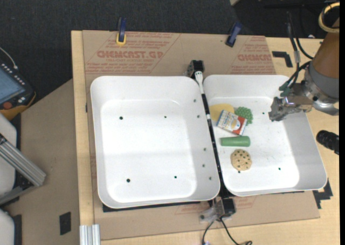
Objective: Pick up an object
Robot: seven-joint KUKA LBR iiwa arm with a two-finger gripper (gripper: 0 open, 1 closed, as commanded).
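The brown board (pixel 178 49) under the bins carries red print reading roughly "CHEMCAST G.P" at its far left, and part of the same wording repeats at the far right, cut off by the right bin. A blue and yellow clamp (pixel 121 32) and a blue clamp (pixel 234 34) grip the board's far edge. My gripper (pixel 281 108) hangs over the far right part of the right bin (pixel 291 176), with nothing between its fingers that I can see; whether they are spread or pressed together I cannot tell, since they are too small and dark here. The objects lie in a loose cluster at the left side of the right bin, well apart from my gripper. A small carton (pixel 232 123) with a white, red and blue label lies tilted; its writing is too small to read. It rests partly on a yellow piece (pixel 219 113) and touches a green bumpy piece (pixel 244 113) on its far right. Just nearer lies a green cylinder (pixel 235 141) on its side, lengthwise left to right. Nearest is a round tan cookie (pixel 241 160) with dark chips. The left bin (pixel 102 130) sits beside the right bin, touching along the black strip (pixel 207 117) between them.
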